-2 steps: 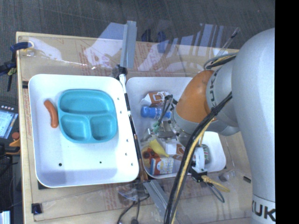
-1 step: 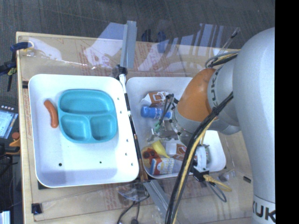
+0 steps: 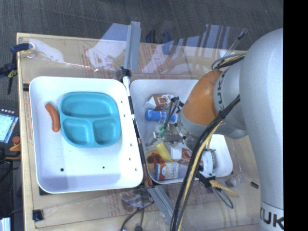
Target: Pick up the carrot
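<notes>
A slim orange piece, apparently the carrot (image 3: 53, 117), lies in the left bin (image 3: 48, 177), against the left side of a teal divided tray (image 3: 90, 118). The gripper (image 3: 166, 129) hangs low over the clutter in the middle of the right bin (image 3: 144, 88), far to the right of that orange piece. The grey arm with its orange band (image 3: 202, 102) covers most of the right bin's right half. Nothing can be made out in the gripper's grasp.
The right bin holds a blue bottle (image 3: 155, 115), a brown-and-white packet (image 3: 161, 101), a yellow item (image 3: 163, 152), a red-orange item (image 3: 153, 159) and a small carton (image 3: 169, 170). Cables (image 3: 192, 177) trail down from the arm across the bin's front edge.
</notes>
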Available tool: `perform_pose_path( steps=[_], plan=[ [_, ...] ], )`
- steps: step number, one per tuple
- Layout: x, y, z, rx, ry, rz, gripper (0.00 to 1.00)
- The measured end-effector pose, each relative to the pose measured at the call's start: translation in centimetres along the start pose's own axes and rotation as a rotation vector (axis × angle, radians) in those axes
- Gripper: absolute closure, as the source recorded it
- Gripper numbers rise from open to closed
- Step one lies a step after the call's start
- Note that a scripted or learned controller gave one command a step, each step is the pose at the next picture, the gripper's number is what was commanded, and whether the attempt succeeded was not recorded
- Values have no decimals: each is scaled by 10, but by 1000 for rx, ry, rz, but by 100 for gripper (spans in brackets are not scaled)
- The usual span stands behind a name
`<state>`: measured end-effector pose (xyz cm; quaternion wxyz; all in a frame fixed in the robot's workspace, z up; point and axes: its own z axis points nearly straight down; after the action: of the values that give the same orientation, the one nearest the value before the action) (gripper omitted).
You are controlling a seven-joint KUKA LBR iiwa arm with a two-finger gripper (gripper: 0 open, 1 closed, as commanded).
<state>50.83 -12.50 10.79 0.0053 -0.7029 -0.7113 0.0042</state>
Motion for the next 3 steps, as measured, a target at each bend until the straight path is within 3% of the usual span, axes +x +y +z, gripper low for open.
perform_pose_path(
  steps=[1,2,3],
  plan=[
    [-9,-9,17,-9,0,-9,0],
    [-9,-10,8,-6,1,-14,100],
    [-9,-10,8,-6,0,-15,0]
  ],
)
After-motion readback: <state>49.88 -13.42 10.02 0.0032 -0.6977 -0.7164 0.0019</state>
